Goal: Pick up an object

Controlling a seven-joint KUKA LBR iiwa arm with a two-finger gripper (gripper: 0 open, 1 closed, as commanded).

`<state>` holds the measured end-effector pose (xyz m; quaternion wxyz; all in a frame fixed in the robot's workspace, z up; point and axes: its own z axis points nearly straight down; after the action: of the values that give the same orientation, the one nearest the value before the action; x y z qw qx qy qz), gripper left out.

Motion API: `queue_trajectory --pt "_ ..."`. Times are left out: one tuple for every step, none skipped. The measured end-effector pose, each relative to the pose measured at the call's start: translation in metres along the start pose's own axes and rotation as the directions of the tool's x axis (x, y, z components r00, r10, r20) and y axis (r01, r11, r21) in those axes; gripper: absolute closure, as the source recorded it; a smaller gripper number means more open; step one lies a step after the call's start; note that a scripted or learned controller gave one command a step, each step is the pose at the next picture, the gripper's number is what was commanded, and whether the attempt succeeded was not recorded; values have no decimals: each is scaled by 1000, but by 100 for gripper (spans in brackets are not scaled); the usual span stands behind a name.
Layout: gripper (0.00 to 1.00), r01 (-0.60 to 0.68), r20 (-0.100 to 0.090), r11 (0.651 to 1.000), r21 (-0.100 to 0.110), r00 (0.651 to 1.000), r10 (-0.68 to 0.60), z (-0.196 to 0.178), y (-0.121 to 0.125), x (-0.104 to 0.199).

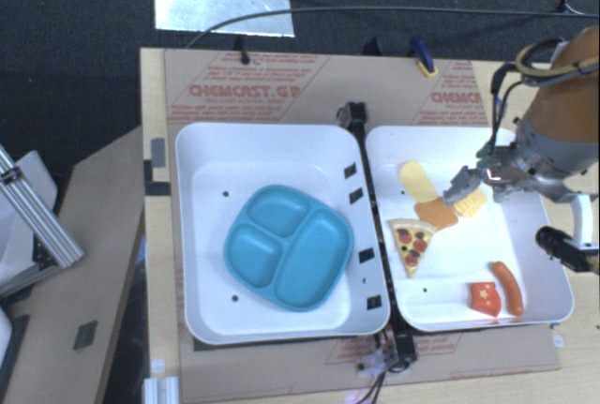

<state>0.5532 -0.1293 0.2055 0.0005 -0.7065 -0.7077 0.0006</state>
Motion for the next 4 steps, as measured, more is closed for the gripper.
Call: queue_trajectory --pt "0 0 0 1000 0 1000 0 42 -1 0" --pt "0 0 -1 1000 0 1000 0 102 5 3" --pt "100 0 1 1000 -5 1000 0 88 7 2" --pt "100 -1 1 1000 -6 1000 1 39 -1 2"
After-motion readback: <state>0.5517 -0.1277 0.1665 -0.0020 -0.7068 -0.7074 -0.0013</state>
